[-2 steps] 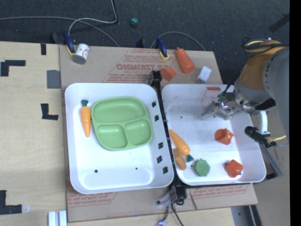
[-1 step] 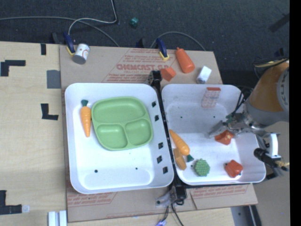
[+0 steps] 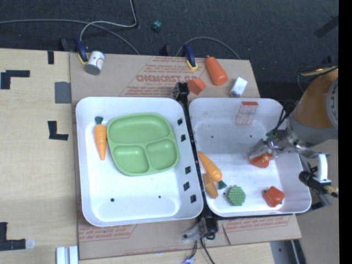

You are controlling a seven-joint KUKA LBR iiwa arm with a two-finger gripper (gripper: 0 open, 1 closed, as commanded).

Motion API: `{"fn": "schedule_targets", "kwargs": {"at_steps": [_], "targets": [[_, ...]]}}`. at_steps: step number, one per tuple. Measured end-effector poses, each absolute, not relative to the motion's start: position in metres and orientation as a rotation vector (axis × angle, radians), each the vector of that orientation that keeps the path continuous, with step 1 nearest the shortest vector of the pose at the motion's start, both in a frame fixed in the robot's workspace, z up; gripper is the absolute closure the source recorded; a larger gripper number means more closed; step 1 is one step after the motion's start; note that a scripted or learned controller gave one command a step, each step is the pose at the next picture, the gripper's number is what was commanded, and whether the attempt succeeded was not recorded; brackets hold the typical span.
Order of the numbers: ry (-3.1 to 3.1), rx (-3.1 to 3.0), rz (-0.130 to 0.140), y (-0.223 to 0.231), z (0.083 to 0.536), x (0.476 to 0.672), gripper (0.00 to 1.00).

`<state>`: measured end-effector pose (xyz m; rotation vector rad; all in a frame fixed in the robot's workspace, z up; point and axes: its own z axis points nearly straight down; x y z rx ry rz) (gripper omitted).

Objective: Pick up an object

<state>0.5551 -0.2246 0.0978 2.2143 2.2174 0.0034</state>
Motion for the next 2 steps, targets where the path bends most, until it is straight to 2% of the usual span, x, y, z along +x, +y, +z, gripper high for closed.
{"fn": "schedule_targets", "kwargs": {"at_steps": [1,2], "targets": [[2.224,2.217,0.002,-0.161,0.168,0.581,1.00],[2.226,2.216,0.003,-0.092,0.224,0.596,1.00]]}}
